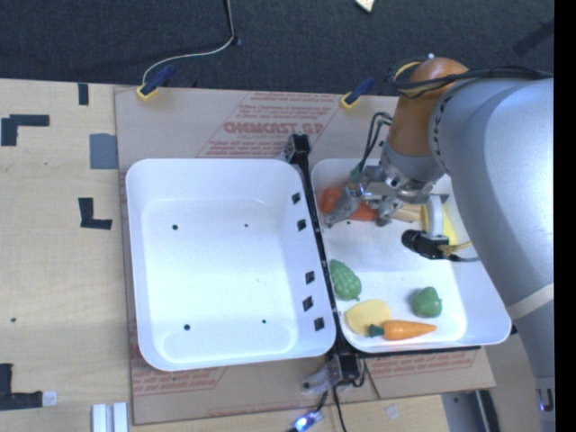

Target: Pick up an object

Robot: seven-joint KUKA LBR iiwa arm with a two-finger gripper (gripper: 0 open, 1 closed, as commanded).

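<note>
Right now we see the claw (363,202) low in the upper left corner of the right bin (490,329), a little right of the frame's centre. We cannot tell whether it stands wide or narrow, because the wrist covers it from above. A red-orange object (334,200) lies right at the claw, poking out to its left beside the bin's wall. We cannot tell whether it is gripped or only lying underneath.

Just right of the claw, a yellow piece (451,229) shows partly from under the arm (504,151), whose grey bulk fills the right of the frame below its orange band.

Lower in the same bin, a knobbly green object (345,280) sits near the left wall, and a smoother green one (427,301) lies well to its right. Along the bottom edge a pale yellow object (367,314) touches a small carrot (409,329).

The left bin (144,241) takes the middle of the frame. Both bins rest on a cardboard sheet (261,124) with red print, held by blue and yellow clamps (155,80) at its upper corners. A white cable (225,16) trails across the dark floor at the top.
</note>
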